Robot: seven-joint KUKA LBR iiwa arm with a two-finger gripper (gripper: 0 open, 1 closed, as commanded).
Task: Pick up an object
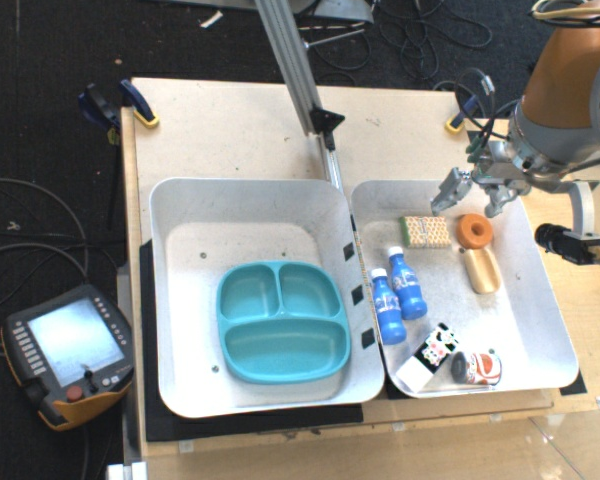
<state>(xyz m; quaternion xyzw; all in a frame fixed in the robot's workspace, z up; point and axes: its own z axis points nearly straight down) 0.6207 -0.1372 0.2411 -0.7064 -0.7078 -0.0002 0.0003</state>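
My gripper (474, 197) hangs open over the back of the right bin (545, 303), its two grey fingers spread apart with nothing between them. Just below it lies an orange ring (474, 231) touching a tan wooden cylinder (482, 270). Left of the ring lies a yellow-green waffle-textured block (425, 231). Two blue bottles with white caps (398, 293) lie side by side near the bin's left wall. At the front lie a black-and-white carton (428, 357) and a small red, white and dark item (478, 367).
The left bin (180, 233) holds a teal divided plate (281, 321). A grey metal pole (292, 53) slants across the back of the bench. Clamps (140, 106) sit at the bench's back corners. A teach pendant (68, 353) lies on the floor at the left.
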